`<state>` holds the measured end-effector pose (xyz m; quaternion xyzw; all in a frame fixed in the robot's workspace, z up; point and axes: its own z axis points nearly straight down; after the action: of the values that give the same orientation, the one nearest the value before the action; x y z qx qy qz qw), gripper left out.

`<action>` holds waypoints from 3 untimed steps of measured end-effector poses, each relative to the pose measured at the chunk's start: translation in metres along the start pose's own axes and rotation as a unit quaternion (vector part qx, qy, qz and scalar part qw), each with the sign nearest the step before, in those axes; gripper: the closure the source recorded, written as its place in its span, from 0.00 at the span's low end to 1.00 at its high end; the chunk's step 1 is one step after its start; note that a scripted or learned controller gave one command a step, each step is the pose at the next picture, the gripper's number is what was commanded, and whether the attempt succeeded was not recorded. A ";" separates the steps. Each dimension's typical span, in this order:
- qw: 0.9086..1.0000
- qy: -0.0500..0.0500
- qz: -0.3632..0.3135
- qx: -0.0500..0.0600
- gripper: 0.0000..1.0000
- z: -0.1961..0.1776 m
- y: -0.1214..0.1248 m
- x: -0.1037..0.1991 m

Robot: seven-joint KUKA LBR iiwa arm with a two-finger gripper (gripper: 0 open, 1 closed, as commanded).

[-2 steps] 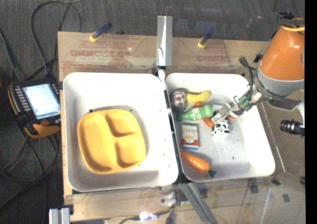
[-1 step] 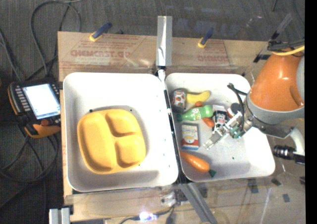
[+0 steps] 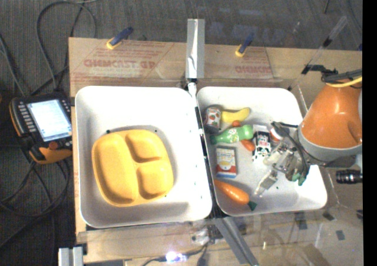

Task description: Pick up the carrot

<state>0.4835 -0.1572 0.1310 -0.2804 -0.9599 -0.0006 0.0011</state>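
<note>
The carrot (image 3: 231, 192) is orange with a small green tip and lies along the front edge of the right bin (image 3: 306, 203). My gripper (image 3: 268, 170) hangs over that bin, just right of the carrot and a little further back. Its fingers are open, one pale fingertip (image 3: 262, 187) pointing down-left toward the carrot's green end, and nothing is between them. It is not touching the carrot. The orange wrist band (image 3: 333, 119) covers the bin's right side.
The right bin also holds a yellow banana (image 3: 235, 115), a green bottle (image 3: 232, 135), a small can (image 3: 212, 117), a blue-and-white box (image 3: 226, 162) and a black-and-white carton (image 3: 262, 144). A yellow divided tray (image 3: 134, 166) lies in the left bin (image 3: 88, 106).
</note>
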 end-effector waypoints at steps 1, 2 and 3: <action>0.978 -0.007 -0.207 0.001 0.00 0.041 0.056 0.012; 0.985 -0.012 -0.171 -0.003 0.00 0.040 0.054 0.026; 0.985 -0.011 -0.171 -0.004 1.00 0.030 0.056 0.027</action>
<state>0.4905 -0.0957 0.1009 -0.1121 -0.9936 -0.0016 -0.0105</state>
